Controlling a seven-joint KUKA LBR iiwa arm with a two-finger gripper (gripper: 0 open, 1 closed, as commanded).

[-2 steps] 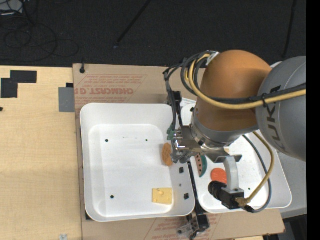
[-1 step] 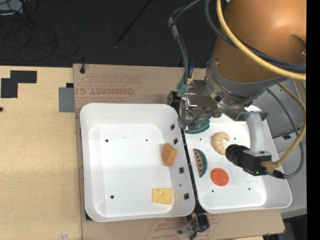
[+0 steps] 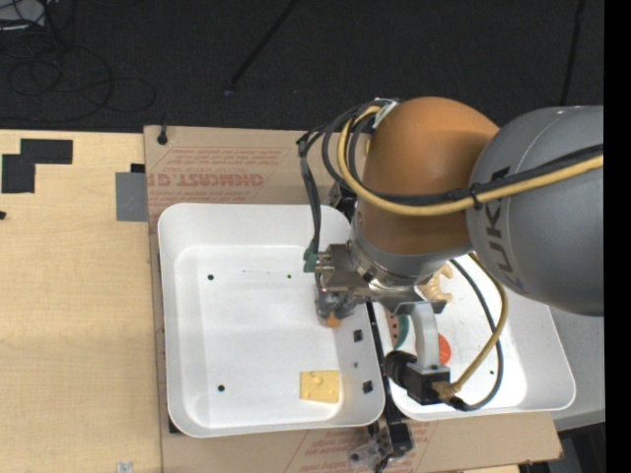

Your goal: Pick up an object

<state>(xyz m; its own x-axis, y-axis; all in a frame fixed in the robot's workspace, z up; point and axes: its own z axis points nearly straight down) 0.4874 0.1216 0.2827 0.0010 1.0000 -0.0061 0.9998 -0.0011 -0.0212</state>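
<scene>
My gripper (image 3: 332, 310) reaches down at the right edge of the left bin (image 3: 187, 323), under the big orange band of the arm. A small orange bit shows at its tip, too small to identify. A yellow sponge-like square (image 3: 319, 386) lies on the left bin's floor near the front right corner, well below the gripper. In the right bin (image 3: 552, 382), a red-orange object (image 3: 444, 348) and a pale object (image 3: 440, 282) peek out from behind the arm and its cables.
The arm's body (image 3: 424, 185) covers most of the right bin and the divider between the bins. Black and yellow cables (image 3: 488, 358) loop over the right bin. Cardboard (image 3: 217, 170) lies under both bins on the wooden bench.
</scene>
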